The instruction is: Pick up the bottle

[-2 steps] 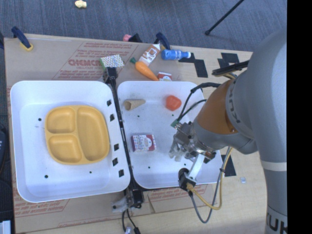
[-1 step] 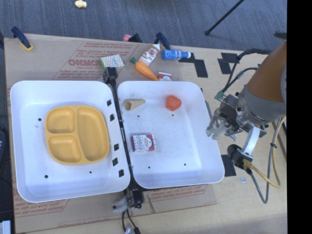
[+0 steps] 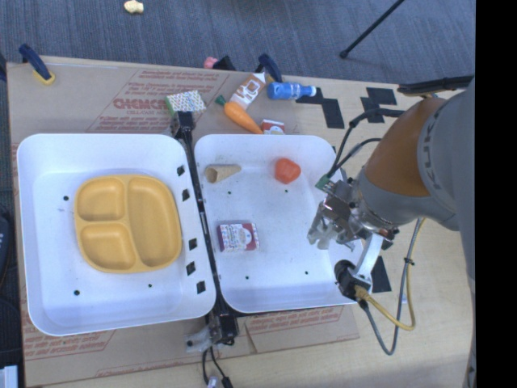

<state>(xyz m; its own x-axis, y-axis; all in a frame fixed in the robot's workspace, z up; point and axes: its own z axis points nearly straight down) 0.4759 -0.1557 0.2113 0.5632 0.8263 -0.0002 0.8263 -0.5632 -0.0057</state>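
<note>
A small blue bottle (image 3: 288, 91) lies on its side on the cardboard behind the right bin (image 3: 266, 293). Just left of it lies a white bottle with an orange label (image 3: 248, 90). My gripper (image 3: 325, 233) hangs low over the right bin's right edge, well in front of both bottles and apart from them. I see nothing held in it. The grey arm with its orange band (image 3: 408, 156) reaches in from the right.
The right bin holds a tan cone (image 3: 222, 171), a red ball (image 3: 287, 170) and a red-and-white packet (image 3: 237, 236). A yellow divided plate (image 3: 128, 221) lies in the left bin (image 3: 40, 297). A carrot (image 3: 241, 117) and a patterned box (image 3: 185, 102) lie behind the bins.
</note>
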